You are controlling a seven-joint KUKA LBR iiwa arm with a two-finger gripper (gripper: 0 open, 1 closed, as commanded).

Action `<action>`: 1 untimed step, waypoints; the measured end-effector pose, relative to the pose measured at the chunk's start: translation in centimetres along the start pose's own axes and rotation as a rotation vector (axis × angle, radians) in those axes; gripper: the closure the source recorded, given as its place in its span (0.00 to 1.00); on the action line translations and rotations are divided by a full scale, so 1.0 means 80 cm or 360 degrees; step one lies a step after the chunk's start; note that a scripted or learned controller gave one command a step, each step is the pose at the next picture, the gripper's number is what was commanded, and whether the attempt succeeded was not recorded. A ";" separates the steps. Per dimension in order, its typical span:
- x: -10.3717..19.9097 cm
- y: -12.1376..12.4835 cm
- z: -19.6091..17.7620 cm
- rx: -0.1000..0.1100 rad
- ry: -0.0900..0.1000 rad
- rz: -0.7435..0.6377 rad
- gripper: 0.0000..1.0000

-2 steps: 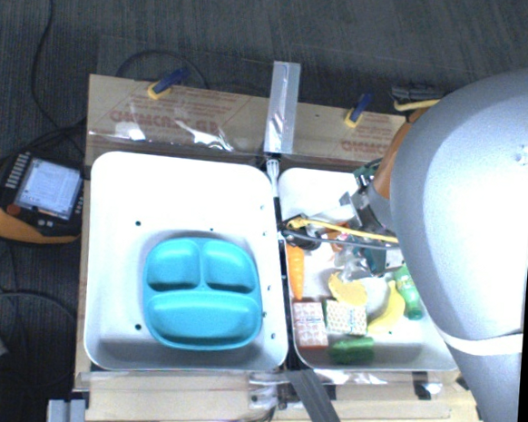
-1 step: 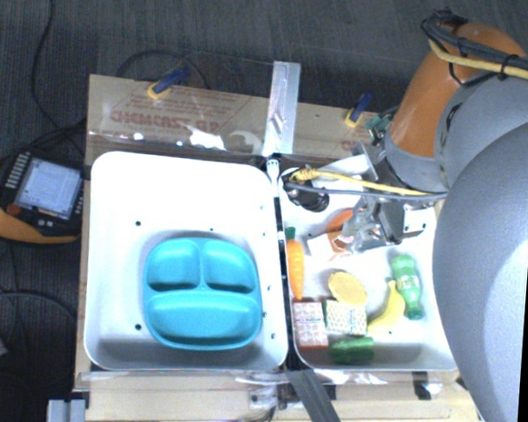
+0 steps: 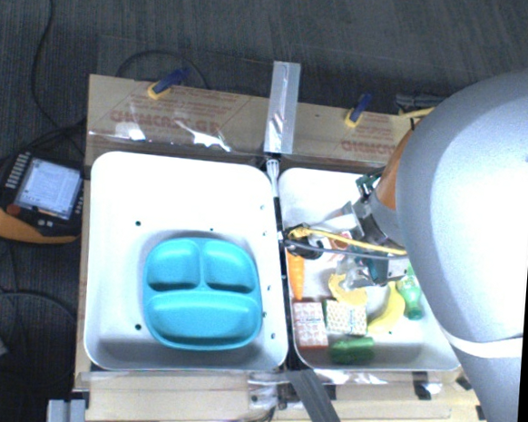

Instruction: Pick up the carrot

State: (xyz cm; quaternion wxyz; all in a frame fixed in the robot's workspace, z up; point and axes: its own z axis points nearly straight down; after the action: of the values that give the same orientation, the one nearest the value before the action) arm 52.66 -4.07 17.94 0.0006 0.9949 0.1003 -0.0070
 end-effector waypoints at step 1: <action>0.006 0.028 0.000 -0.0001 0.0000 -0.0002 1.00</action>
State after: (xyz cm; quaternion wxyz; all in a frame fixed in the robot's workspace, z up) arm 53.55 -6.16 17.94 0.0007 0.9949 0.1009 -0.0068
